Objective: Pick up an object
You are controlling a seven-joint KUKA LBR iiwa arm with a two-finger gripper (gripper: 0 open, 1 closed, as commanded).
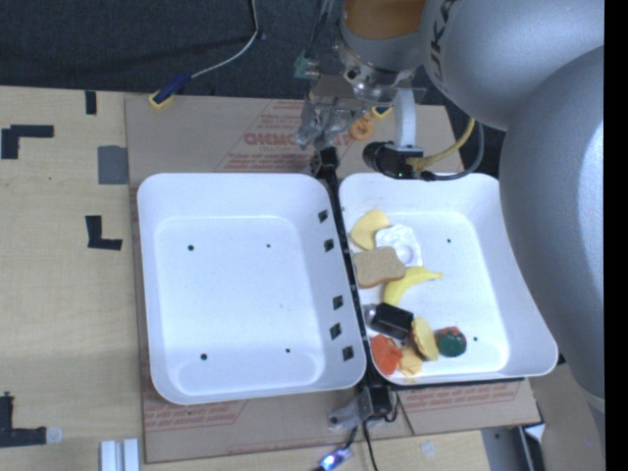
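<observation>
The right bin [488,226] holds several small toy objects near its left wall: a yellow piece [367,229], a white piece [398,240], a tan toast slice [378,266], a yellow banana [413,282], a black block [392,319], a red piece [385,357], a yellow bun-like piece [424,339] and a green and red ball [451,341]. My gripper [325,129] hangs raised over the far end of the divider between the bins, above the cardboard and well away from the objects. A small orange bit [362,125] shows beside it; whether it is held is unclear.
The left bin [157,263] sits beside the right one on a cardboard sheet [226,130]. The grey arm [530,57] fills the upper right and overhangs the right bin's edge. A cable [221,62] with a blue and yellow end lies at the back.
</observation>
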